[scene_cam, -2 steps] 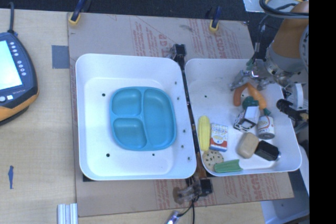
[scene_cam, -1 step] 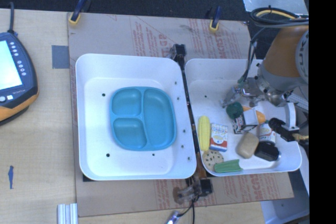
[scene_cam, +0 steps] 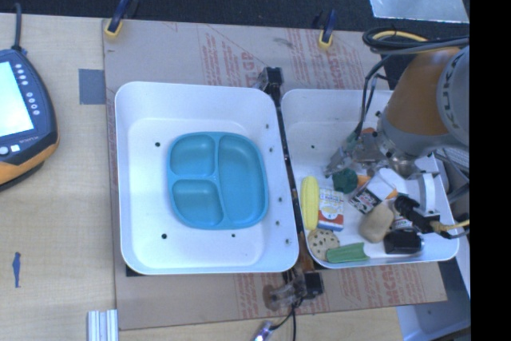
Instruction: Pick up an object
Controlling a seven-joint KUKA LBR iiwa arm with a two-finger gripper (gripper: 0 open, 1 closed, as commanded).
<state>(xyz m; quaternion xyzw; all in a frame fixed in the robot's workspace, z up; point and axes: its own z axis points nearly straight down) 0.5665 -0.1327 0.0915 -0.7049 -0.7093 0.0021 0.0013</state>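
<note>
Gripper (scene_cam: 345, 165) is down in the right bin (scene_cam: 319, 112) over a dark green piece (scene_cam: 345, 180); can't tell its state. Looks like the reaching step, next it needs a clean close.

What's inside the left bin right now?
The left bin holds just a blue divided plate with three compartments, nothing in them. Whatever lies beneath the plate is covered.

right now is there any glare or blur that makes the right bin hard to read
In the camera view, the light is even and both bins look bright but not blown out; the right bin is soft and low in detail where the gripper meets the clutter, while the corn cob and blue tray read clearly.
</note>
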